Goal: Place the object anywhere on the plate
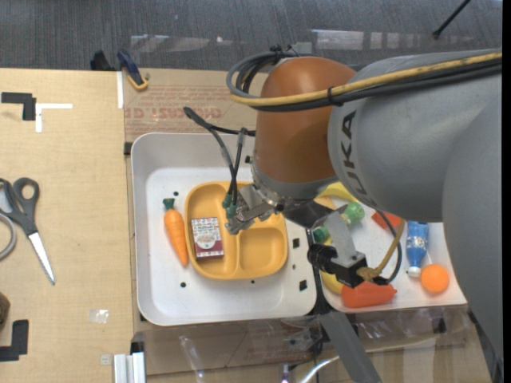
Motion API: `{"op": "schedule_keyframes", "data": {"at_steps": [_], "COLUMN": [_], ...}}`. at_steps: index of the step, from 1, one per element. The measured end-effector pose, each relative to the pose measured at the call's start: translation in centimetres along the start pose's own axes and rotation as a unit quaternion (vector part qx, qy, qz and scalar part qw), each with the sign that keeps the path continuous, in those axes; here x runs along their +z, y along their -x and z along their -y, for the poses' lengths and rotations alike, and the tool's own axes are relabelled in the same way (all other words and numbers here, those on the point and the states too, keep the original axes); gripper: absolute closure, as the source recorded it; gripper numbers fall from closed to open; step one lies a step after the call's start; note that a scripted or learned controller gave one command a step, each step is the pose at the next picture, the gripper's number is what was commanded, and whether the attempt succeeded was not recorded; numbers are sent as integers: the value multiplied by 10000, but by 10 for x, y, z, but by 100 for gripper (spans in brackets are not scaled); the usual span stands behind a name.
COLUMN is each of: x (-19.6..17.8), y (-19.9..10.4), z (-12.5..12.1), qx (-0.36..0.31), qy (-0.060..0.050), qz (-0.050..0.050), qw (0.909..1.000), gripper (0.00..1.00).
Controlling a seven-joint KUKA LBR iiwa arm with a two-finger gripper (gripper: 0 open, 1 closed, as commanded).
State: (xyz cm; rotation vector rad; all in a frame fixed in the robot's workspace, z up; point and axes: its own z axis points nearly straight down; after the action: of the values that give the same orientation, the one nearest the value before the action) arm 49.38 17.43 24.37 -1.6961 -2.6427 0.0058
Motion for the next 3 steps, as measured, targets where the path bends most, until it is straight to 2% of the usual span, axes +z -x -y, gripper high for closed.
{"op": "schedule_keyframes", "data": {"at_steps": [1, 2, 3], "x": [-58, 24, -77], "y": [25, 4, 40], "z": [19, -2, 28], "qx": [-563, -1139, -2051], "qy": [12, -1, 20], "qz": [6, 0, 10], "qw": [9984, 9935, 9787], "gripper": [100, 100, 100]}}
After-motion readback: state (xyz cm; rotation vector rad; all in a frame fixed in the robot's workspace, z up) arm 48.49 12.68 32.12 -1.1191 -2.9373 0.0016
